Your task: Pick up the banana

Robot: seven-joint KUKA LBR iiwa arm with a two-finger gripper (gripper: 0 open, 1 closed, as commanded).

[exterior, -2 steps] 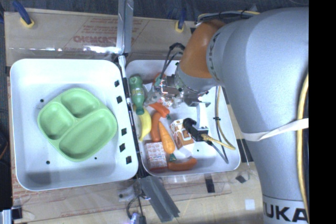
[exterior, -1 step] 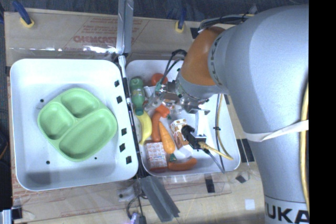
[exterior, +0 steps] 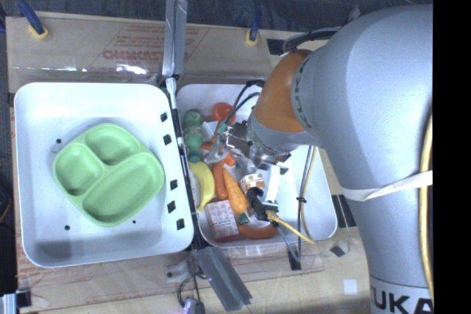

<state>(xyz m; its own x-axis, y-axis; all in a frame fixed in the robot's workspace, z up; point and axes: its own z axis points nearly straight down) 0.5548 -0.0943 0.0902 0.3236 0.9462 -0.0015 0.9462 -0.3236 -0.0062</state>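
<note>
Green divided plate [exterior: 108,173] in left bin [exterior: 29,158]

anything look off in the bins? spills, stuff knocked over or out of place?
Nothing stands out. The green divided plate lies flat in the left bin. The banana, carrot and other toy food lie piled inside the right bin, under the arm's wrist; nothing has spilled over the rims.

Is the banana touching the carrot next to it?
Touching. The camera view shows the banana lying against the carrot with no white bin floor between them.

Bulky grey arm [exterior: 383,106], orange wrist band [exterior: 280,95], black cables, "KUKA" lettering on base.
</note>
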